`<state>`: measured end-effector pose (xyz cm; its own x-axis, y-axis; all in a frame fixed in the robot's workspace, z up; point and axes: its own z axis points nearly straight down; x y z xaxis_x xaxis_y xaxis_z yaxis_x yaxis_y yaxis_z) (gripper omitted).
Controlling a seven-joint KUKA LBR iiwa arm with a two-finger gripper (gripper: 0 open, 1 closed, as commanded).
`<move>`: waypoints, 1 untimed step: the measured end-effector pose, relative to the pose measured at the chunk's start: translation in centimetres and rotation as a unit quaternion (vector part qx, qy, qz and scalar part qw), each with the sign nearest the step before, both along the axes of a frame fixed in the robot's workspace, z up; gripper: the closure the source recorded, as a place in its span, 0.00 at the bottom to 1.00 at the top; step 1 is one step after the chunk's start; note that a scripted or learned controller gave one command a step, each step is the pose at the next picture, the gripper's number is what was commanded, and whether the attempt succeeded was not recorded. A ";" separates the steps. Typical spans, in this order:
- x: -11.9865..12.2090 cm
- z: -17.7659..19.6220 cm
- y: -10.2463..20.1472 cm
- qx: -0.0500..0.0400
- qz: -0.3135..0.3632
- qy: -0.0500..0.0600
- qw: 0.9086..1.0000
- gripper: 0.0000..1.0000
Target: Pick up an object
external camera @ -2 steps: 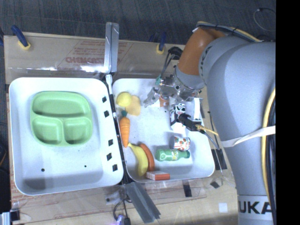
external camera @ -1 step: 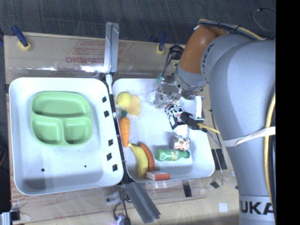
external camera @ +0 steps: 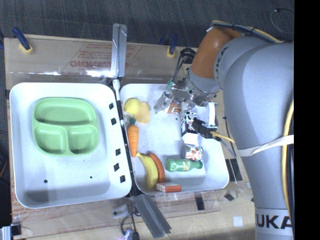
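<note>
Grey arm [external camera: 255, 99], orange band, "KUKA" lettering

The bench [external camera: 60, 59] bears two white bins, left [external camera: 20, 149] and right [external camera: 162, 129], apparently touching.

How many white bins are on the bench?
2. The left bin holds a green divided tray. The right bin holds the toy food, with the arm reaching over it.

Bright even overhead light, soft shadows, slight blur.
</note>
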<state>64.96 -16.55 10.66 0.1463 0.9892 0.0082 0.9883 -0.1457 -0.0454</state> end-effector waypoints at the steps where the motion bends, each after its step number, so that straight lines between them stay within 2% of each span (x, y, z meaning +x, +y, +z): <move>1: 0.0 1.0 0.0 0.000 0.002 0.001 1.000 1.00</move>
